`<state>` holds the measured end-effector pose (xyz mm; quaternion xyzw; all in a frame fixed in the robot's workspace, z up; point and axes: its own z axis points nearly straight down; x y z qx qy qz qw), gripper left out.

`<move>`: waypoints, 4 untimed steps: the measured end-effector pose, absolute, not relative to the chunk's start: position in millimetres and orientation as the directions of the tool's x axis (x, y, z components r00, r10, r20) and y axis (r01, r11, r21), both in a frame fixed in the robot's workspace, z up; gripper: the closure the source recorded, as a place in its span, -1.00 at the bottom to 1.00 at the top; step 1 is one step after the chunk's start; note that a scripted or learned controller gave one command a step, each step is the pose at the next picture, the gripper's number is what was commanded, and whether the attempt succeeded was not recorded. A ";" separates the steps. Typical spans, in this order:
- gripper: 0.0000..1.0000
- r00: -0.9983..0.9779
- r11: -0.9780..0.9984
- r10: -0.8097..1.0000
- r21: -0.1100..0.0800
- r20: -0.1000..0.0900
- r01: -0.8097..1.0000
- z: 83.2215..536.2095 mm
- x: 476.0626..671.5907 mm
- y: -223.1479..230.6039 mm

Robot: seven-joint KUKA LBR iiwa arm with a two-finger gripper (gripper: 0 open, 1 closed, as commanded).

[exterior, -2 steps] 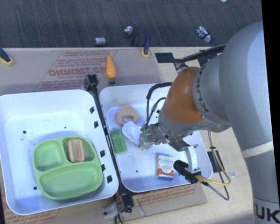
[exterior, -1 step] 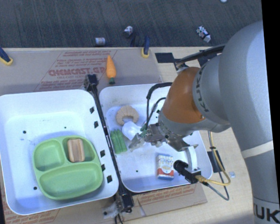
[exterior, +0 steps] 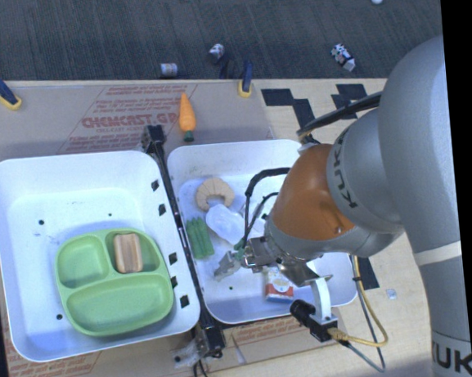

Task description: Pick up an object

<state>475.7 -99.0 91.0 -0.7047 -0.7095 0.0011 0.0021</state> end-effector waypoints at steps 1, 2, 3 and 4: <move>1.00 -0.013 0.013 1.000 -0.003 0.001 1.000 101.5 477.1 -99.2; 1.00 -0.004 0.004 1.000 0.000 -0.001 1.000 155.9 476.6 -212.7; 1.00 -0.006 0.006 1.000 0.001 0.000 1.000 276.3 590.1 -210.8; 1.00 -0.007 0.007 1.000 -0.003 0.000 1.000 204.4 636.8 -210.0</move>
